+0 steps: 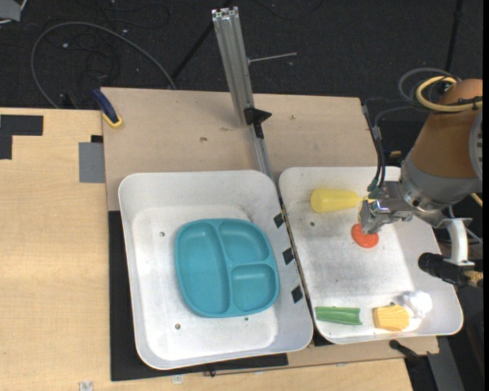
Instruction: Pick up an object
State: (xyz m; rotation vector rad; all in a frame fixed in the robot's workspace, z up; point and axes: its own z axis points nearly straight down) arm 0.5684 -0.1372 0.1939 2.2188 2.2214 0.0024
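Bench scene, seen from above at a slant: at left, the left bin (147, 210) carries a teal divided tray (226, 265), lying flat near its middle. Just beside it, the right bin (342, 300) holds a scatter of small toys: a yellow piece (334, 199) near the far wall, a green piece (339, 315) and a yellow-orange corn-like piece (391, 318) along the near wall, with something white and crumpled (416, 303) next to that. Between them lies the likely target, a small orange-red rounded object (364, 236), on the bin floor near the bin's middle right. It looks like a light plastic or foam toy, smooth and probably a little slippery; its rounded shape suggests it could roll or squirt out of a pinch, so a hold across its widest part, fingers on opposite sides, seems the safest bet. Farther right, the gripper (376, 213) hangs directly over the orange-red object, its metal tip at or just above the object's top edge; whether they touch is not clear. Whether the gripper is spread or pressed together cannot be told at this angle, and nothing is seen held in it.
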